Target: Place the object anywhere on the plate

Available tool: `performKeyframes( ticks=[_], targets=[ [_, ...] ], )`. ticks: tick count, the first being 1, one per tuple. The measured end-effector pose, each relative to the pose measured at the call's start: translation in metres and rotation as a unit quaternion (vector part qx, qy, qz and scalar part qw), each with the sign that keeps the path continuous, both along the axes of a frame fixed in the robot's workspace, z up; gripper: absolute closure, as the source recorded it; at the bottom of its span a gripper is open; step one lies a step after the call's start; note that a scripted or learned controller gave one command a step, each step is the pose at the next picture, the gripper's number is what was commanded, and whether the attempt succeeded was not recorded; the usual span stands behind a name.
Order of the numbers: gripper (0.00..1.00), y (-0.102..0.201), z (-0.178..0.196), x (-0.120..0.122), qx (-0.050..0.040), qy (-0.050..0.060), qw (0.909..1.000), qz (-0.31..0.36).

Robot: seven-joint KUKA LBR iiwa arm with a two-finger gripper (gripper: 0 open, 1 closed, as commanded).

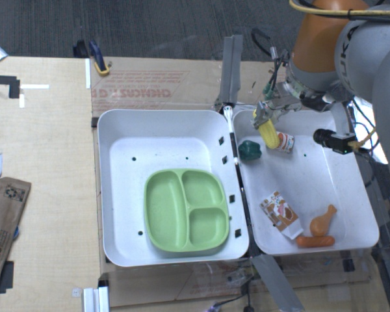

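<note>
A green plate (185, 210) with three compartments lies in the left white bin (120, 174), nothing on it. My gripper (264, 116) hangs over the back left corner of the right bin (341, 181). A yellow corn cob (269, 135) hangs from its fingers, gripped at its upper end and tilted slightly. The corn is to the right of the plate, past the divide between the bins.
In the right bin a dark green round item (249, 150) lies near the left wall and a small white-and-red container (285, 142) just behind the corn. A snack packet (280, 214), a toy drumstick (323, 221) and an orange sausage-like piece (314, 241) lie near the front.
</note>
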State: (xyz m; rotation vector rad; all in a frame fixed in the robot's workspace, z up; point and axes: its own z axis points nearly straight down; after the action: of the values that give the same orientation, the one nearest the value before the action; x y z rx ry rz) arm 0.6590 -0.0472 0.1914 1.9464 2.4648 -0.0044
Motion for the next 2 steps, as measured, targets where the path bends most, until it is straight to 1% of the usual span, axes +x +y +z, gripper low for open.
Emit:
performKeyframes(
  ticks=[1, 2],
  targets=[
    [1.00, 0.074, 0.018, -0.030, 0.0008, 0.000, 0.9988, 0.049],
    [1.00, 0.146, -0.035, -0.057, 0.0008, 0.001, 0.9919, 0.127]
  ],
)
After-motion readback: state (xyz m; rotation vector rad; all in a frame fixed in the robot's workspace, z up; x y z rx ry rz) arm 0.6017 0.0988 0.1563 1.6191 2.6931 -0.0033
